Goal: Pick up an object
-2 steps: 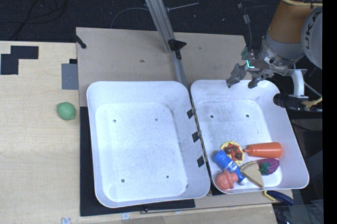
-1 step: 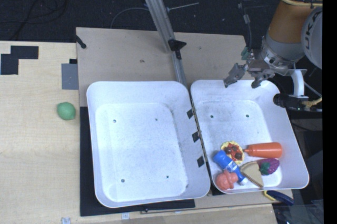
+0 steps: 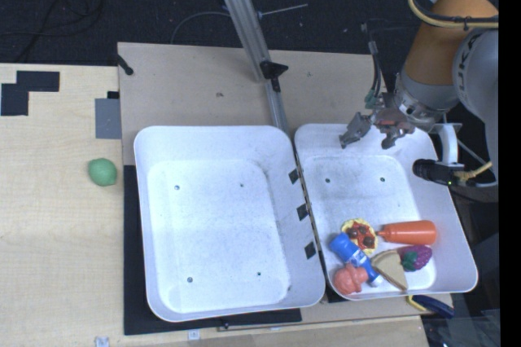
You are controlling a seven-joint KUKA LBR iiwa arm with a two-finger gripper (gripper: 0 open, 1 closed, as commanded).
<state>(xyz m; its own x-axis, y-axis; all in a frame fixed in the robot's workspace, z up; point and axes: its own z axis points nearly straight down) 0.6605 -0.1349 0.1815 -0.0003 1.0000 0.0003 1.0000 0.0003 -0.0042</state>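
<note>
My gripper (image 3: pixel 373 133) hangs over the far edge of the right bin (image 3: pixel 358 174), its two fingers spread open with nothing between them. Toys lie clustered in the right bin's near corner, well apart from the gripper: an orange carrot-like piece (image 3: pixel 407 233), a yellow and red round piece (image 3: pixel 359 234), a blue figure (image 3: pixel 352 251), a pink lump (image 3: pixel 350 279), a tan wedge (image 3: pixel 391 268) and a purple bunch (image 3: pixel 418 257).
The left bin (image 3: pixel 216 219) lies beside the right one, joined by black clips (image 3: pixel 299 211). A green ball (image 3: pixel 102 172) rests on the wooden bench to the left. A slanted aluminium rail (image 3: pixel 248 24) rises behind the bins. Cables hang near the arm's wrist.
</note>
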